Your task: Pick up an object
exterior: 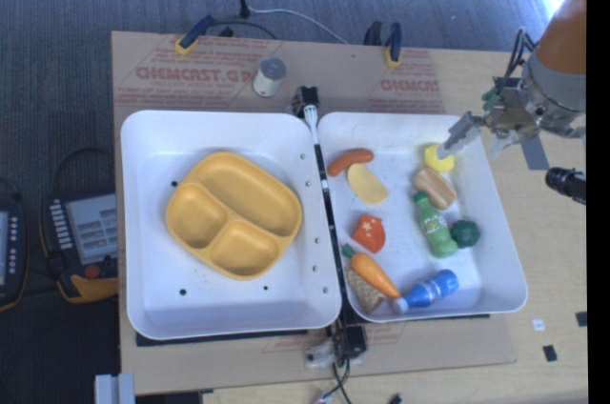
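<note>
We see the gripper (469, 128) at the far right rim of the right bin (503, 231), its one plain finger slanting down toward a small yellow piece (439, 158); we cannot tell whether it is released or clenched, and nothing shows between its fingers. The yellow piece lies inside the right bin at its far right corner, just below the fingertip. Just beside it, nearer the camera, lies a hot-dog bun (435, 188), then a green bottle (435, 226) with a dark green broccoli-like ball (465, 233) touching its right side. Toward the bin's near wall rests a blue bottle (429, 290), with a carrot (370, 272) to its left. A red strawberry-like piece (369, 233) sits mid-bin, a pale yellow slice (367, 184) beyond it, and a sausage (349, 160) by the far left wall. Left of the right bin stands the left bin (143, 202), holding a yellow divided tray (233, 213).
</note>
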Controlling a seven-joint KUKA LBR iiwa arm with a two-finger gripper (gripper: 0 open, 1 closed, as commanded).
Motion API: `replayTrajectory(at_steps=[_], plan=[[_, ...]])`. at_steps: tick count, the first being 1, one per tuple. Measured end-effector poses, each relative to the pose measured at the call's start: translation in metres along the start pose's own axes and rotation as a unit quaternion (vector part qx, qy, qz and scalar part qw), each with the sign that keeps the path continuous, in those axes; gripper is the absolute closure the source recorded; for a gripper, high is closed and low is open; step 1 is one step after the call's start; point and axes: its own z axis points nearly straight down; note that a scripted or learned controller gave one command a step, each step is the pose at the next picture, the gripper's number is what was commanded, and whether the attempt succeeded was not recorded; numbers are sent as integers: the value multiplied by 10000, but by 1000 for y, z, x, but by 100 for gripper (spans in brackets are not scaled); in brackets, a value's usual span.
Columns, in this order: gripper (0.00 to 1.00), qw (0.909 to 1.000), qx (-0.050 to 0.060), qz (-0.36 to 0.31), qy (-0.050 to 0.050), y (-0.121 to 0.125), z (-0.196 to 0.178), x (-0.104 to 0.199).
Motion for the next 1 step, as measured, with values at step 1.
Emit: replayTrajectory(at_steps=[1], plan=[[0,10000,20,6,4,4,128,-17]])
